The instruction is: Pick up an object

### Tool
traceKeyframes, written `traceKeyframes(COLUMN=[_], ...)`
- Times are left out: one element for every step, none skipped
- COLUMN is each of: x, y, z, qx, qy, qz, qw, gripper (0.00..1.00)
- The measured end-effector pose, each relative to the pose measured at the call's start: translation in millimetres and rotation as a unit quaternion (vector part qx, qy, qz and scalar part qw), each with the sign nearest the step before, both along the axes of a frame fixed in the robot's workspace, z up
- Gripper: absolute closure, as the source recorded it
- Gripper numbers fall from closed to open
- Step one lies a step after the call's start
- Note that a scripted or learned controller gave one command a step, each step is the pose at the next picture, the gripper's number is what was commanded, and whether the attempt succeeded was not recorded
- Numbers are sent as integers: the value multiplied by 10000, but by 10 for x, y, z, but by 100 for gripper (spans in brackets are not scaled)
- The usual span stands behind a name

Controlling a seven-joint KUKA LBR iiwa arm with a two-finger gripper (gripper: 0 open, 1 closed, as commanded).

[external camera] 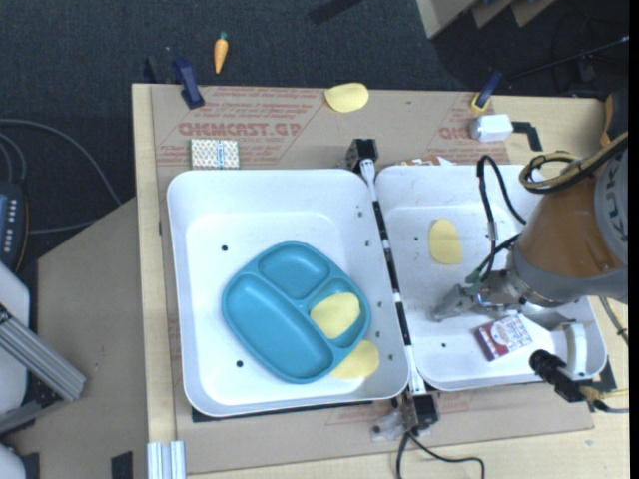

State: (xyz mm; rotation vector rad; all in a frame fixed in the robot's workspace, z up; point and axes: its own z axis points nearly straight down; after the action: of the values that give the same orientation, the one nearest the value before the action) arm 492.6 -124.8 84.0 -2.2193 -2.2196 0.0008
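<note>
gripper (451, 305) is low in the right bin (424, 193) with nothing in it, can't tell if it's open; red-and-white packet (502, 336) sits just beside, so I'd centre over that before closing

A robotics lab test cell is indicated. Two shallow white bins (190, 267) are set side by side on a board surface (260, 128) printed with red lettering, with black clamps (361, 153) fitted at the seam between them. Loose cables (494, 203) are run over the right bin, and more cabling is seen at 9 o'clock on dark carpet (90, 28). An aluminium extrusion (40, 362) is seen at 8 o'clock. The grey arm with its orange band (569, 228) is seen at 3 o'clock. Toy-like props are scattered about: a blue divided tray (270, 317) and yellow pieces (346, 98) at 12 o'clock.
</note>
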Motion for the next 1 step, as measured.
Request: traceKeyframes(x=[1081], y=[-301], z=[507], qx=[-16], qy=[-28], qz=[5], qw=[10000], gripper=[0])
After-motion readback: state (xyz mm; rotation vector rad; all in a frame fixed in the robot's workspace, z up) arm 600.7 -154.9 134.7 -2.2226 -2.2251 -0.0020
